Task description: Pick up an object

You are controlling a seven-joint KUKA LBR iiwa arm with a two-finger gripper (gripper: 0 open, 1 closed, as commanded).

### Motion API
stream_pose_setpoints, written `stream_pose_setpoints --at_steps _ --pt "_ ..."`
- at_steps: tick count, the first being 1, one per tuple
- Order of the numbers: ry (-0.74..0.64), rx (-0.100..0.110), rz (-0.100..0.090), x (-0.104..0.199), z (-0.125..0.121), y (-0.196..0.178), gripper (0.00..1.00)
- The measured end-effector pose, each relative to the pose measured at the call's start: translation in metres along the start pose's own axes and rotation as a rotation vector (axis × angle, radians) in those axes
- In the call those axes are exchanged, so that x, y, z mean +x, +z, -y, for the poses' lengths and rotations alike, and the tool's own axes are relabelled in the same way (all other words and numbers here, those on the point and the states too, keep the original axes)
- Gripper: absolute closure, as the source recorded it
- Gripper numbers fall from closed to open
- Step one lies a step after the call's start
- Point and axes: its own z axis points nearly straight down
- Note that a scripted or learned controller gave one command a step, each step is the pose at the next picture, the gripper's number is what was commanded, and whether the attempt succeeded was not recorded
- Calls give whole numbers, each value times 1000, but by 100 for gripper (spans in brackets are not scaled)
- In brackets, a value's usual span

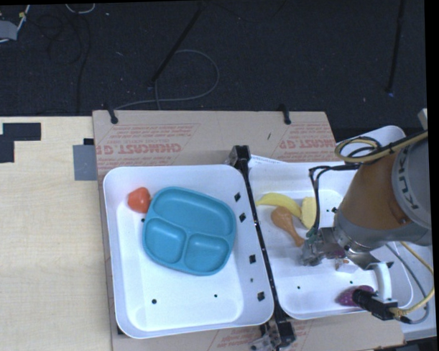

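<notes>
Orange banding marks the arm (382, 201) where it is seen reaching in from the right of the camera view, over the right bin (296, 305). The gripper (313, 253) is lowered near the bin floor, just beside the lower end of a brown piece (286, 223). Whether anything is held cannot be told; the tip is dark and blurred.

Three candidates lie close together in the right bin: the brown piece, a banana (278, 201) above it, and a yellow piece (308, 211) to their right. A purple object (347, 298) lies well apart, near the bin's lower right corner. In the left bin (130, 296) a blue tray (189, 230) is seen, with a red ball (139, 200) touching its upper left edge.

The brown piece is judged to be the target, being nearest the tip. Its long axis runs on a slant, from upper left to lower right, with the narrow end pointed toward the gripper. The banana lies nearly level, curving down at the right.

For a sound grasp, the jaws should be set across the brown piece's short width, square to the slanted axis, and centred further up its body rather than at the thin end, where it may slip out. The neighbouring yellow piece should be cleared, so that only one item is caught. A straight lift is advised.
</notes>
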Motion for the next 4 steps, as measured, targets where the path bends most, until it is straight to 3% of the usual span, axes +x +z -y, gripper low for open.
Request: stream_pose_setpoints --at_steps 1,3,4 --pt "-2 -3 1 -4 9 -48 100" --pt "-9 -6 2 -8 2 -151 100" --pt "-12 0 -1 35 2 -151 100"
